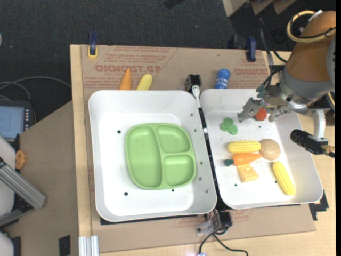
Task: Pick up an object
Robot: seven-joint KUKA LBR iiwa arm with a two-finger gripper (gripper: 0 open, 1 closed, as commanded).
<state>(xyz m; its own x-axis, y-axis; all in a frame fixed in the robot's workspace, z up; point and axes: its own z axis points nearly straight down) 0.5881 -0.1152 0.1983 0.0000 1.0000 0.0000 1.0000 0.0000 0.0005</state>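
Plainly, the gripper (259,109) is seen over the right white bin (306,188) with a small red-orange object (260,114) pinched between its spread metal fingers; a green toy piece (229,126) is found nearby below-left.

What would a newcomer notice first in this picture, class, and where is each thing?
The eye lands on the green divided plate in the middle of the left bin. Next come the toy foods clustered in the right bin: corn cob, carrot and banana. The gripper hovers at that bin's far end.
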